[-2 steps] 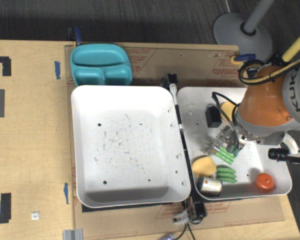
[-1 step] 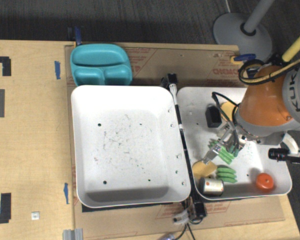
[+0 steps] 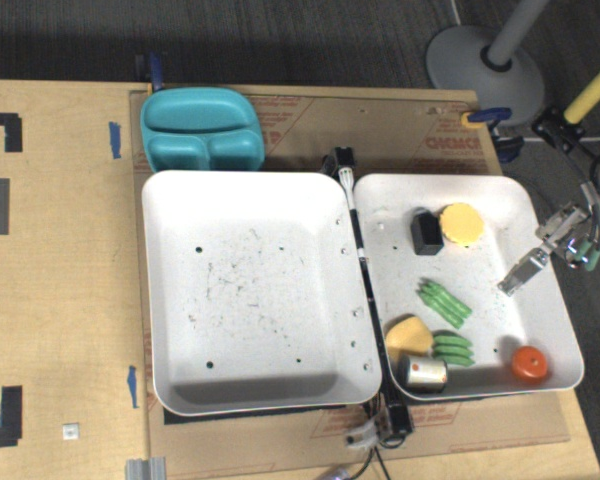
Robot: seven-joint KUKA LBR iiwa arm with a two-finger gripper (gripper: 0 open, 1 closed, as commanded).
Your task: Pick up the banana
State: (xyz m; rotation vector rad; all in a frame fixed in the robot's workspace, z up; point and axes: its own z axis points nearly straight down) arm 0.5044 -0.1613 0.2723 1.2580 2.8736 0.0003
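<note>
Yellow, stubby banana [image 3: 409, 336] lying in right bin [image 3: 550, 268] beside green pods [image 3: 452, 348]; jaws [image 3: 520, 273] apart, grasping nothing.

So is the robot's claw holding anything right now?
No, nothing. The gripper hangs over the right bin, with nothing between its fingers.

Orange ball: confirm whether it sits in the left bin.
No. The orange ball lies in the right bin, at its near right corner.
</note>
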